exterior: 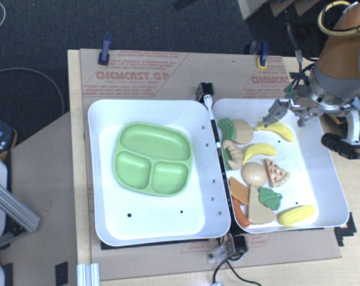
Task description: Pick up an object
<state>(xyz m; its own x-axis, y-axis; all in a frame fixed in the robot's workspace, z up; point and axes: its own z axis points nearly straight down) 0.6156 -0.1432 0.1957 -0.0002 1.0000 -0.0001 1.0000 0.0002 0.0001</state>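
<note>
Yellow toy corn [296, 214] lies nearest the camera in the right bin [322, 177], with a pizza slice [276, 173] and a banana [258, 152] heaped beyond it, probably so the arm has a crowd to grab from. Beside them the left bin [102, 177] holds a green divided plate [152, 158], likely a drop-off spot. Farthest back, the gripper [279, 109] hovers over a second banana [279, 130], the likely target; whether its jaws are parted or closed I cannot tell.
</note>
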